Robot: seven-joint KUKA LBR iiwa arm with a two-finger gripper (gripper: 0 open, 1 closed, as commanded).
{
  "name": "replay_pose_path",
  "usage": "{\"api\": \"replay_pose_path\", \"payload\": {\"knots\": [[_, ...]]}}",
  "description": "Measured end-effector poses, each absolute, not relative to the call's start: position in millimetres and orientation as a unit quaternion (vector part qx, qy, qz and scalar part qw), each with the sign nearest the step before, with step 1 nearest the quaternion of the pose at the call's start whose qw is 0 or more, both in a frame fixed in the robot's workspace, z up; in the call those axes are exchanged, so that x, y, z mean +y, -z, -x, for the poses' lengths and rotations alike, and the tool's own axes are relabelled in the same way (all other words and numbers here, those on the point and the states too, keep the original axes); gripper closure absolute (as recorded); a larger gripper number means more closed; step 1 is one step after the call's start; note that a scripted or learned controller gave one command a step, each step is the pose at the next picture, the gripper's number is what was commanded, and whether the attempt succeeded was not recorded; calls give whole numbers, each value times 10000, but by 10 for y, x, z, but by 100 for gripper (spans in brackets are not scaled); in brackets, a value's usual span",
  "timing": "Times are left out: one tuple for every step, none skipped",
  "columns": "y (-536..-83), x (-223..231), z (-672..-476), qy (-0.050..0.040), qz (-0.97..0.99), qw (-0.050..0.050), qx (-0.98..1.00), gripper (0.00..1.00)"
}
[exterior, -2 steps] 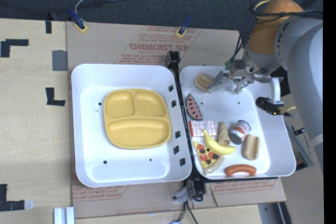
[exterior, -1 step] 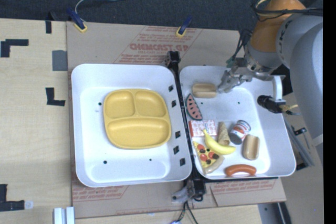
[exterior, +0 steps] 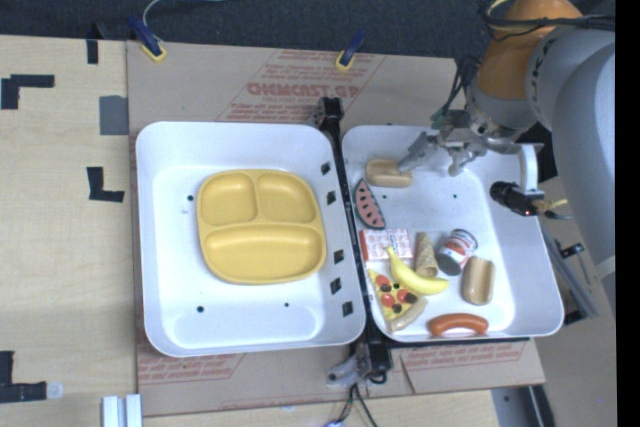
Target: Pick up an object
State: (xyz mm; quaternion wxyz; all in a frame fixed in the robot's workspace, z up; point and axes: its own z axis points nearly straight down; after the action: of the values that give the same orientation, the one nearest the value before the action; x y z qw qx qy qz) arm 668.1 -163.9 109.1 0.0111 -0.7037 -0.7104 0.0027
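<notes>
The hand (exterior: 432,155) hangs low over the far part of the right bin (exterior: 520,260), reaching in from the right on the grey arm (exterior: 585,105) with its orange band (exterior: 515,50). Its two fingers (exterior: 414,156) stand spread apart with nothing between them, and the nearer one points toward a pale bread-like piece (exterior: 388,174) lying just beside it at the bin's far left corner; I cannot tell whether the fingertip touches the piece.

The other toy foods lie in the near half of the same bin. A watermelon slice (exterior: 368,204) rests against the left wall, just below the bread piece. Near it lies a small red-and-white packet (exterior: 385,243), and a banana (exterior: 415,277) crosses over the lower edge of that packet. A pizza slice (exterior: 396,298) lies beside the banana toward the near left corner. A tan cone-like piece (exterior: 426,255) and a small tin (exterior: 457,248) sit side by side in the middle, with a hot-dog bun (exterior: 478,279) to their right and a red sausage (exterior: 458,324) close to the near wall.

The left bin (exterior: 170,215) holds a yellow divided plate (exterior: 262,225), lying flat near its centre. Both bins stand side by side on a cardboard sheet (exterior: 290,85) spread on the tabletop (exterior: 60,215).
</notes>
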Motion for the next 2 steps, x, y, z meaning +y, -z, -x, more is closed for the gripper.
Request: {"api": "replay_pose_path", "payload": {"knots": [[-1192, -1639, -6683, -23, 7037, 109, -7104, 100], [-1192, -1639, -6683, -24, 7036, 108, -7105, 0]]}}
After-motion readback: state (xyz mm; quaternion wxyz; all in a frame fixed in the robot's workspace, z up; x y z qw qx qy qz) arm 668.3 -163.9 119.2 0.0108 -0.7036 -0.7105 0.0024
